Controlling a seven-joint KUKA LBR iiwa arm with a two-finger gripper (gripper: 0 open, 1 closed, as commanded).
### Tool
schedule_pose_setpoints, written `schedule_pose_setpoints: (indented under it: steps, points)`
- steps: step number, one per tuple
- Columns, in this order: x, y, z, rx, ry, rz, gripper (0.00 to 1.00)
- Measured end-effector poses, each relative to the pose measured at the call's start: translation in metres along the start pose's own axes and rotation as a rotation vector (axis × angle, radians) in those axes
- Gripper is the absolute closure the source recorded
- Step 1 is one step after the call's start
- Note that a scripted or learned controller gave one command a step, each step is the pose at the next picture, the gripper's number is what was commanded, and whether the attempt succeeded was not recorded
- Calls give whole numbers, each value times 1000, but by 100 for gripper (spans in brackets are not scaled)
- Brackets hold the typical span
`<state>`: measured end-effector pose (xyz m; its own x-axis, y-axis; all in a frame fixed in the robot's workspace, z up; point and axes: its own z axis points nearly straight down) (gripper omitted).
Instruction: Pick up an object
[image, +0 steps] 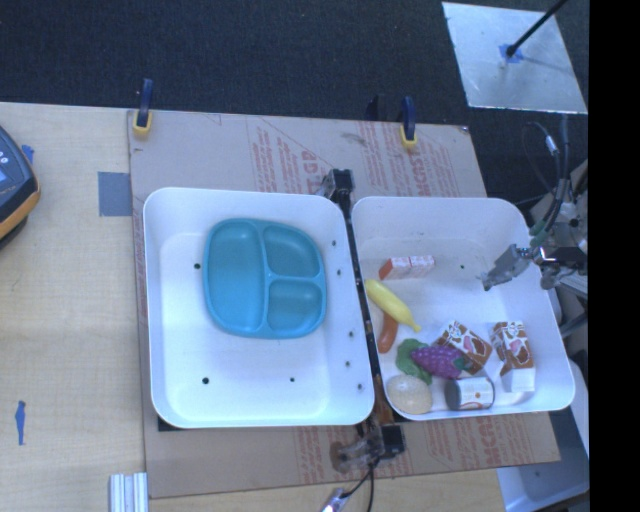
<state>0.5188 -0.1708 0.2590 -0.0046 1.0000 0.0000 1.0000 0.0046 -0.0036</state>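
Plate (265, 278) in left bin (165, 400); toys in right bin (450, 215).

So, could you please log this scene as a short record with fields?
left bin: holds a blue plate with three compartments
right bin: holds the toy food
banana: near the bin's left wall, with a carrot just below it
grapes: in the cluster along the bin's near edge
cartons: at the cluster's right
gripper: over the right bin's right side, apart from the food

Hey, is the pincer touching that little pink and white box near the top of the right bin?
Apart. The camera view shows bare white bin floor between the pincer and the pink and white box, which lies well to its left.
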Motion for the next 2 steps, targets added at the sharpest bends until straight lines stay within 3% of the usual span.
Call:
schedule_pose_setpoints:
  steps: [1, 2]
  points:
    - [42, 75, 114, 2, -1, -1, 0]
    - [44, -18, 167, -3, -2, 0, 0]
